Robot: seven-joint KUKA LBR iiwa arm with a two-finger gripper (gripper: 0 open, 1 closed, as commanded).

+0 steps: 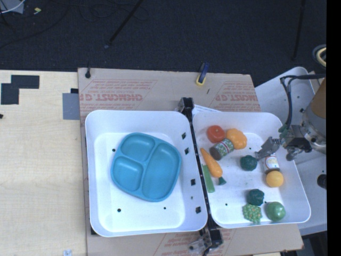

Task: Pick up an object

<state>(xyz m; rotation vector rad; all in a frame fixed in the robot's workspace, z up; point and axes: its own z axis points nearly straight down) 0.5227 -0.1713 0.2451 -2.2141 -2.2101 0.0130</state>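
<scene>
the small brown bottle with a yellow cap [272,163] lies in the right white bin [298,196], just under the claw [278,145]. the claw is wide open, holding nothing, likely ready to drop. a round orange ball [275,178] touches the bottle.

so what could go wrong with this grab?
1. The gripper sits among close items, a small bottle, an orange ball and a dark green piece; it may nudge one or close on two.
2. It is near the right bin's far wall, so a swing could clip it.
</scene>
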